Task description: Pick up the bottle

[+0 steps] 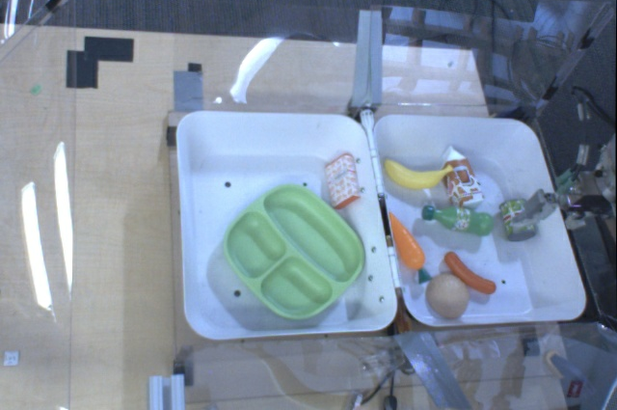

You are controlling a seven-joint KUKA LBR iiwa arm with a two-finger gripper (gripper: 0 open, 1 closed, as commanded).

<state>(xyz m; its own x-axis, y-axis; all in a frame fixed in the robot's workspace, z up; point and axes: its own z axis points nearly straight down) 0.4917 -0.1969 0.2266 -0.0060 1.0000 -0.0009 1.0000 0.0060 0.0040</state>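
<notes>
Right bin (540, 143), green bottle (461, 221) lying centrally

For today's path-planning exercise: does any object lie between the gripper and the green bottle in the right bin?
Yes. The bottle lies on its side mid-bin, and the gripper sits at the right bin's right edge. A small grey-green object rests between them, just right of the bottle's base. The carton stands close behind the bottle.
</notes>
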